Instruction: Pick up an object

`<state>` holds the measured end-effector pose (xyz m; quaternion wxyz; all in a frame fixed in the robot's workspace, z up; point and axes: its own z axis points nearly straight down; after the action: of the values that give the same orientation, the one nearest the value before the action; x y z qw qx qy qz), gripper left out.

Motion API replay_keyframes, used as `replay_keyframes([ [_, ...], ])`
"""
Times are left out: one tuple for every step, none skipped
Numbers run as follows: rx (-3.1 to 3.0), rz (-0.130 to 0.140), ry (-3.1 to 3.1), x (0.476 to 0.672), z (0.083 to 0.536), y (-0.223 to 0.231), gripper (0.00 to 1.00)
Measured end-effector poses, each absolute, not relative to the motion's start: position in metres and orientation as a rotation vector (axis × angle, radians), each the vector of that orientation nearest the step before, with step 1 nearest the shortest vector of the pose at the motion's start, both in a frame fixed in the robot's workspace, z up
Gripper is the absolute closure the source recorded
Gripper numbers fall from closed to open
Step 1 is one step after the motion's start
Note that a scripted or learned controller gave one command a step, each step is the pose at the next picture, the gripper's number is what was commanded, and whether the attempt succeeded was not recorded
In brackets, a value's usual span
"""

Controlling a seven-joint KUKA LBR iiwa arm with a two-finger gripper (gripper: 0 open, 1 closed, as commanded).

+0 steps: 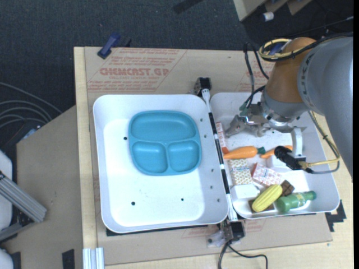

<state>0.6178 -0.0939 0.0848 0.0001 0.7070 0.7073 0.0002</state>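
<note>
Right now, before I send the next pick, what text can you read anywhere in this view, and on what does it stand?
"CHEMCAST G.P", large red print on the brown paper-covered sheet under the two bins.
Smaller red lines above and below it on that sheet: too blurred to read.
Patterned small packets in the right white bin: print too small to read.
</note>
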Motion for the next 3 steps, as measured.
replay_keyframes([
  [2.224,-0.002,2.222,0.568,0.084,-0.093,0.0],
  [2.221,0.0,2.222,0.608,0.085,-0.092,0.0],
  [2.224,-0.002,2.223,0.666,0.085,-0.094,0.0],
])
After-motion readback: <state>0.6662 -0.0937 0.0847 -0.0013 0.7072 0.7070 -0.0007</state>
